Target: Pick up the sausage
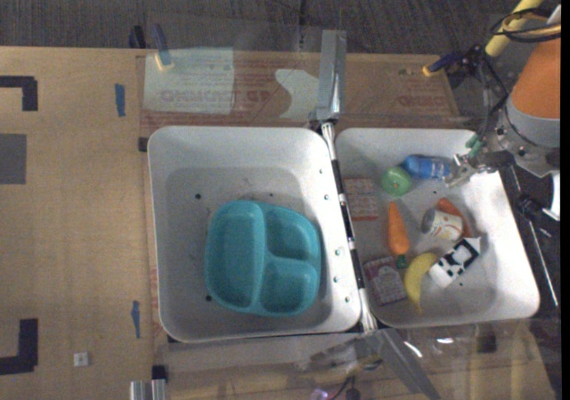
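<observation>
A short reddish-orange piece (451,208), which looks like the sausage, lies in the right bin (517,238). It is pressed against the far side of a tipped silver can (440,223) that partly hides it. My gripper (468,160) hangs over the bin's back right part, just up and right of that piece and next to a blue item (426,167). Nothing shows in its grasp. The grey arm with its orange band (541,77) comes in from the right.
The right bin also holds a green ball (396,180), an orange carrot (397,229), a banana (417,278), a white and black block (455,260) and two flat packets (361,198). A teal divided plate (264,257) lies in the left bin (178,167).
</observation>
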